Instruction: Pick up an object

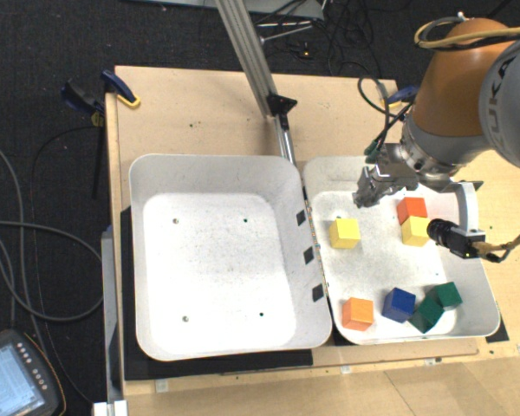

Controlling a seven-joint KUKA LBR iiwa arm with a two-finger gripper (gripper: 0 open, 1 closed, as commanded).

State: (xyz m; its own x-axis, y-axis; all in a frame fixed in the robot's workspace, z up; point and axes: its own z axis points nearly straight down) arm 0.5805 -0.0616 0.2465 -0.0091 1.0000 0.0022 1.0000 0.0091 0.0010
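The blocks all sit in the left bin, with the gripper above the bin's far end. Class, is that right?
Not quite. The camera view shows the blocks, such as the yellow block and blue block, in the right bin, not the left one. The gripper is above that bin's far end.

Two bins sit side by side on a bench (199,102), the left bin (139,232) at nine o'clock of the right bin (481,319). In the right bin, one block (345,232) lies toward nine o'clock, two blocks (412,219) touching toward two o'clock, and four blocks (403,306) clustered from six to four o'clock. The gripper (368,189) hangs near twelve o'clock.
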